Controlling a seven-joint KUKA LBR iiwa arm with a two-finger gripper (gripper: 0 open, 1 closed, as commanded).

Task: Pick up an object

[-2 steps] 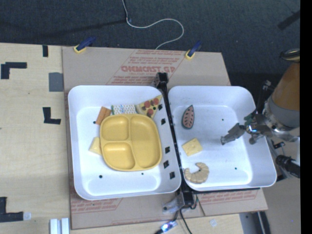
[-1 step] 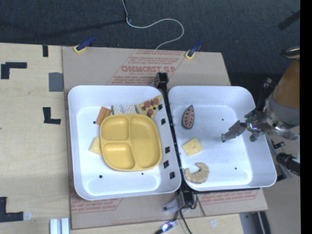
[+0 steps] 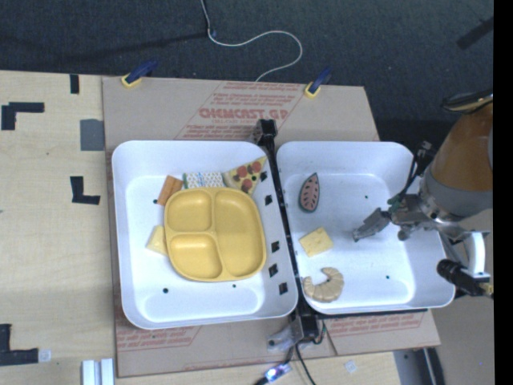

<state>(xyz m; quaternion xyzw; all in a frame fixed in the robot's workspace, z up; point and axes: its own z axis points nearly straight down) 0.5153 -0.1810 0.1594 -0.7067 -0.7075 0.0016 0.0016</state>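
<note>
The claw (image 3: 370, 229) hangs low over the right bin (image 3: 401, 155), near its right side, and it points to the left. It is too small and dark to tell if it is spread or pressed together, and nothing shows inside it. The grey arm (image 3: 457, 187) with its orange band comes in from the right, behind the claw. Just to the left of the claw, near but not touching, lies a yellow cheese block (image 3: 315, 241). Up and to the left of the claw is a watermelon slice (image 3: 310, 192), pink with a dark rind. Down and to the left of the claw, close to the front wall of the bin, sits a tan croissant (image 3: 325, 284). Farther left, past the wall between the bins, is the left bin (image 3: 128, 215). In it sits a big yellow plate (image 3: 215, 233) with three parts. More small toys peek out from behind the plate, on the far side from the claw: an orange piece (image 3: 169, 188), a pizza slice (image 3: 248, 173) and a pale yellow wedge (image 3: 155, 240). Both bins rest on a sheet of cardboard (image 3: 232, 107) on the worktop (image 3: 48, 239).
</note>
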